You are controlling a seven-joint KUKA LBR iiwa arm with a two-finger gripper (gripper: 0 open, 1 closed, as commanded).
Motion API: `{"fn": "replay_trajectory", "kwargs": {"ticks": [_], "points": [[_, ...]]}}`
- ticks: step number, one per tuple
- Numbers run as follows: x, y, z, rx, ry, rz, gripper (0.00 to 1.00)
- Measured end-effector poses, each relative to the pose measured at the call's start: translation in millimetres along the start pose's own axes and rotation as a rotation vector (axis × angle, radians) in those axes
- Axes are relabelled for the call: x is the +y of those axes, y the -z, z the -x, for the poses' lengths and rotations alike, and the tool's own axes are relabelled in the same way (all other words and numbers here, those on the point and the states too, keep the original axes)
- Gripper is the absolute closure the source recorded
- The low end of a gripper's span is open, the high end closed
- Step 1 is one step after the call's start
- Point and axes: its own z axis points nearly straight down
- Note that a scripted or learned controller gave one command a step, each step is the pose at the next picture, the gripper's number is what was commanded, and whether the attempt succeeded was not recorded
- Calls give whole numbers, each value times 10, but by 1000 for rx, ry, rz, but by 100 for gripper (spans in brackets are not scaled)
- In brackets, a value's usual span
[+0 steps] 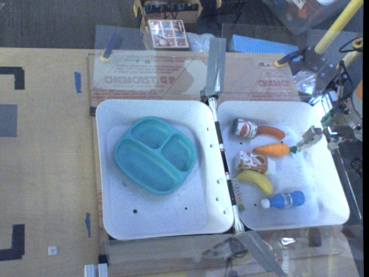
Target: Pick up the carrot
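The carrot (272, 149) is orange with a small green top. It lies flat in the middle of the right bin (331, 209), green end pointing right. My gripper (308, 138) is low over the right side of that bin, just right of and slightly above the carrot's green end. It reaches in from the right edge. Nothing visible is held in it.
Around the carrot in the right bin lie a small can (245, 128), another orange elongated piece (271, 133), a small carton (252, 161), a banana (257, 181) and a blue bottle (286, 200). The left bin (115, 212) holds a teal divided plate (154, 154).
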Motion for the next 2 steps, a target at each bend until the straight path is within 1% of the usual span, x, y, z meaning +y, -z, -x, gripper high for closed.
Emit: {"fn": "replay_trajectory", "kwargs": {"ticks": [1, 2], "points": [[181, -1146, -251, -2, 203, 5, 0], [193, -1062, -239, -3, 201, 9, 100]]}}
